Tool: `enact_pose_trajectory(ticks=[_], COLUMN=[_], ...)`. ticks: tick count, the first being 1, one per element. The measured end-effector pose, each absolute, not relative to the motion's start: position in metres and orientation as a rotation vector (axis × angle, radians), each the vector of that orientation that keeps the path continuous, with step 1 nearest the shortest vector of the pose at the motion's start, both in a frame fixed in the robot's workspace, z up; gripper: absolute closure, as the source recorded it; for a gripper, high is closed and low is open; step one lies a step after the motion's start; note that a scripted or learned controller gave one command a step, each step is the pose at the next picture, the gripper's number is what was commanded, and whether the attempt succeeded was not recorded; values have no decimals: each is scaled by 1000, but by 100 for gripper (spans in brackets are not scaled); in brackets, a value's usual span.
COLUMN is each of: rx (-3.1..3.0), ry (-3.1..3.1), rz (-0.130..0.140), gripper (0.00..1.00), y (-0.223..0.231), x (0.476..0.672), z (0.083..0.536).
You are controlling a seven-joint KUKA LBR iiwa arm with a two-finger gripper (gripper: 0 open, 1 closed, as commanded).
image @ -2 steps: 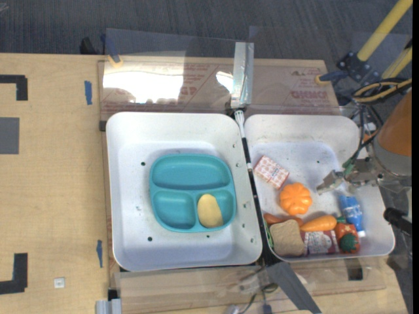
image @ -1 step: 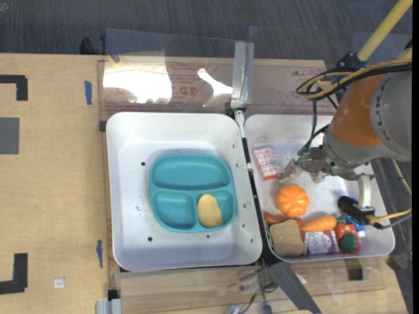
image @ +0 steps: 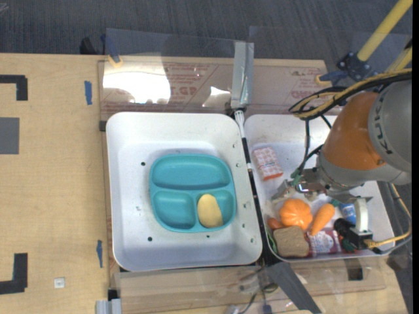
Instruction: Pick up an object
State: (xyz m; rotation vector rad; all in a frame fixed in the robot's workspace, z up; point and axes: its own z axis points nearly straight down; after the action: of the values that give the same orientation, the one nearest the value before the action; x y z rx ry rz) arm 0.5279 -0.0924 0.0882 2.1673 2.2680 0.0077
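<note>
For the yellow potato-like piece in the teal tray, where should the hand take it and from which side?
Probably from straight above, fingers closing across the narrow width of the yellow piece. It lies lengthwise in the lower right compartment of the teal tray, whose ridges sit close on its left and right, so a top approach looks clearest.
</note>
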Motion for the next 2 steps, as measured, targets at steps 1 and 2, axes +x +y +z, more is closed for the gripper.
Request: enact_pose_trajectory(ticks=[1, 2], rx=[2148, 2070], ry=[2276, 2356], rz=[14, 9], gripper=[0, 0], y=[-104, -110], x=[484, 495], z=[88, 88])
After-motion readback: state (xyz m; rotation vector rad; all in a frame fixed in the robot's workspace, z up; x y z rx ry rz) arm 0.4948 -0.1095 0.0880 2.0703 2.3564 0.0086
